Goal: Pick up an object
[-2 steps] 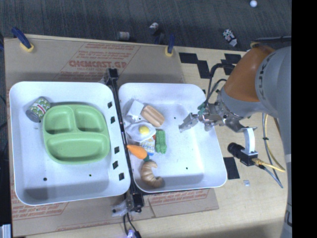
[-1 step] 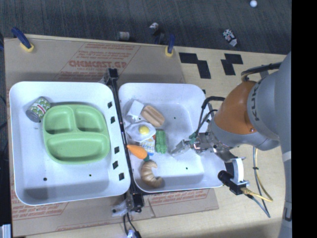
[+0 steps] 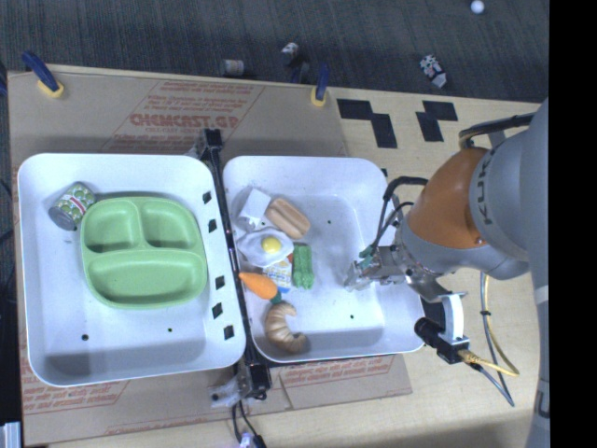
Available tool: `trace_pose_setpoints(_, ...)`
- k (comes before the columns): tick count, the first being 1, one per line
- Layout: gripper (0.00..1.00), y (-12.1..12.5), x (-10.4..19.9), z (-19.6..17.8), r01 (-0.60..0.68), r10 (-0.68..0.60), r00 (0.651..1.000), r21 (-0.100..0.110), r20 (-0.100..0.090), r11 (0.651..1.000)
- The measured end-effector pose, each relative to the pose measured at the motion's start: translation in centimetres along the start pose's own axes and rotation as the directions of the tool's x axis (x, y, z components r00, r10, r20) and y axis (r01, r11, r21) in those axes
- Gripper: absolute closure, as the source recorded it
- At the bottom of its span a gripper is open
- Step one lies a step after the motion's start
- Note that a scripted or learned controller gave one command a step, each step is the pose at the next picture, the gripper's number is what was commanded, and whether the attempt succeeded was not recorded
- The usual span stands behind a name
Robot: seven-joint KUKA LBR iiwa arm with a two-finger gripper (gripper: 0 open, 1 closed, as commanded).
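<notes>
Several toy foods lie along the left side of the right bin [image 3: 368,189]: a hot dog bun [image 3: 286,217], a fried egg [image 3: 268,246], a green piece [image 3: 302,266], an orange carrot [image 3: 258,284] and a brown croissant [image 3: 283,329]. A white packet [image 3: 254,208] sits beside the bun. My gripper [image 3: 366,271] hangs low over the right side of that bin, well to the right of the foods, with nothing visible between its parts. The grey arm with its orange band [image 3: 448,215] reaches in from the right.
The left bin [image 3: 42,334] holds a green divided tray [image 3: 143,249] and a small can [image 3: 71,203] at its upper left. A black divider [image 3: 220,241] runs between the bins. Cardboard covers the bench [image 3: 187,110], with clamps along its far edge.
</notes>
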State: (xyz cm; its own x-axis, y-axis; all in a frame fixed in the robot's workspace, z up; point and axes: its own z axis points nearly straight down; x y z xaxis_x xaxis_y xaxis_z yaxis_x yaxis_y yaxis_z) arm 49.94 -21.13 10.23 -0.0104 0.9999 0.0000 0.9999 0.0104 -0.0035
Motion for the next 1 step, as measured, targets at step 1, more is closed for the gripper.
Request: trace_pose_setpoints(1,0.0,0.0,0.0,0.0,0.001,-0.001,1.0,0.0,0.0,1.0)
